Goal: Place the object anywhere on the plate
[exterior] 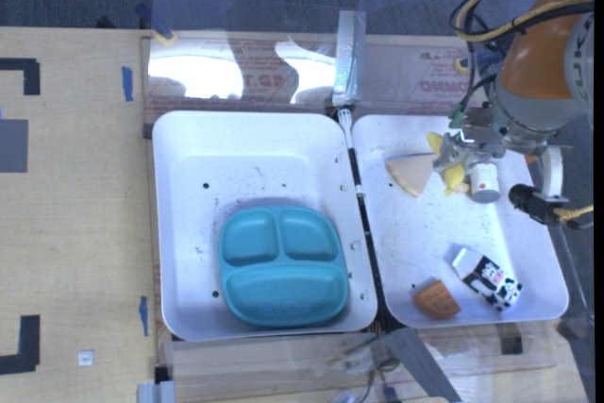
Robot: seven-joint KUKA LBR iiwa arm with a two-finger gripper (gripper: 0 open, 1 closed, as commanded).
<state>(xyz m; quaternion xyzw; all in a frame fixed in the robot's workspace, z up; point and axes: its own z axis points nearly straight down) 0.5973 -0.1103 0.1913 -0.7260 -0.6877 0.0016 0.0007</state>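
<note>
A teal plate (281,274) with three compartments lies in the left bin (179,203), toward its front. My gripper (461,158) is low over the back of the right bin (538,241), right above a small yellow object (452,176) that pokes out on both sides of it. The gripper's body hides most of that object. A pale yellow wedge (410,172) lies just left of the gripper. Nothing rests on the plate.
Near the right bin's front lie an orange-brown piece (437,298) and a black-and-white toy (494,281) with a grey block (461,259) beside it. A raised divider (359,203) separates the two bins. A clear panel (245,61) stands behind them.
</note>
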